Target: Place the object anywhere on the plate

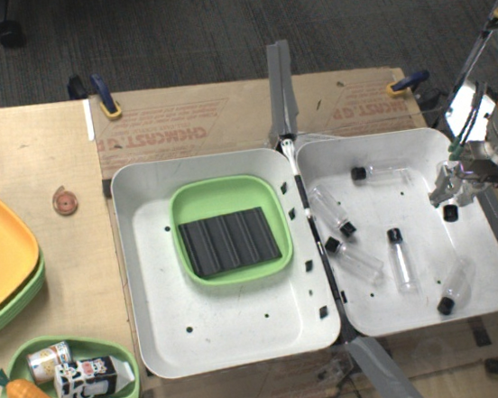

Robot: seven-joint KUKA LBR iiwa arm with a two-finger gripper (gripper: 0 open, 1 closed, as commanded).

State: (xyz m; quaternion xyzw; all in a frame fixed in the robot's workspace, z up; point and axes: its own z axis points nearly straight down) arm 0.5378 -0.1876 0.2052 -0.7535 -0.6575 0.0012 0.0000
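A wooden desk (61, 154) under cardboard carries two white bins. My pincer (455, 185) hangs at the right bin's (400, 310) far edge; its state I cannot tell. Clear vials (401, 260) lie just left of it; the green plate (226, 196), well left, awaits one. Nothing's placed yet.

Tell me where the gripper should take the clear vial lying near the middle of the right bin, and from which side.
Take the vial across its clear barrel near mid-length, coming straight down from above. It lies flat and roughly upright in the picture, black cap at the top end, so the fingers would probably close best from its left and right. It lies apart from the other vials, which leaves room either side. The gripper sits at the right bin's right edge.
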